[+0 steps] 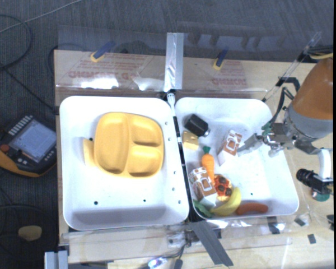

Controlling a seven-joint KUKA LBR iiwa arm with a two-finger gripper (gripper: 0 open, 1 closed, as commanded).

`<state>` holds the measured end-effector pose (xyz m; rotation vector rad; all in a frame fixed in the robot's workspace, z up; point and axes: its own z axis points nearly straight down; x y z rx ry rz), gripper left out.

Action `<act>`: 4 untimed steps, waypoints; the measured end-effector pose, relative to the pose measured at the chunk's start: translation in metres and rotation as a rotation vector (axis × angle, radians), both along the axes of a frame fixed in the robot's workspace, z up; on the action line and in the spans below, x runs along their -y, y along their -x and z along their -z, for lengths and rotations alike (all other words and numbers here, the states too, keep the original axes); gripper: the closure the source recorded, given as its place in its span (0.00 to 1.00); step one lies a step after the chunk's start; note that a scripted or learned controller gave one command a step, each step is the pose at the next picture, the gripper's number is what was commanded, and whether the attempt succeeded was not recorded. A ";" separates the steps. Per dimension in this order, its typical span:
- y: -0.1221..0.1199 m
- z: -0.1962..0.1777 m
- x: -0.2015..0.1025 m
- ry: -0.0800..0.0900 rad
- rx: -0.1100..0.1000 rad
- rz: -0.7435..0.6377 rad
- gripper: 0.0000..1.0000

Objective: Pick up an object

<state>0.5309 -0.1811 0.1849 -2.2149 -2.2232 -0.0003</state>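
A: We see the worktop [73, 72] carrying two white bins side by side; the left bin [73, 167] holds a yellow divided tray [129, 143], lying flat near its middle.

B: And we find the objects to pick from in the right bin [280, 172]; most of them crowd its left side, close to the wall shared with the other bin.

A: We count a black block [196, 124] at the top; a yellowish piece sits just below it, too small for us to identify; an orange carrot [209, 167] lies lower, pointing along the bin's length.

B: Below the carrot we see a small white and orange carton [201, 182], touching a red patterned item [222, 185]; a yellow banana [228, 203] curves under them; a red sausage-like piece [251, 208] rests by the bottom wall; something green peeks out at the lower left corner.

A: We also note a second small carton [232, 142], apart from the pile, nearer the bin's centre.

B: The arm [318, 102] enters from the right, its orange band above the bin's right rim; the end effector [251, 144] reaches in low, just beside that second carton.

A: Is it touching the carton? We cannot tell; nor can we tell whether the end effector is wide or narrow, since the tips blur against the white floor; we see nothing gripped in it.

B: Off the worktop, on the dark floor at left, we see a handheld pendant [23, 145] with a screen.
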 end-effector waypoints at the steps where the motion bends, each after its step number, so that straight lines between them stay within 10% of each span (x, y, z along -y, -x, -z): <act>1: 0.022 -0.096 0.013 0.002 0.003 -0.150 0.00; 2: -0.052 0.030 -0.045 0.001 0.001 -0.259 0.00; 3: -0.068 0.066 -0.039 0.016 0.031 0.044 0.00; 4: -0.057 0.060 -0.007 0.004 0.001 0.179 0.00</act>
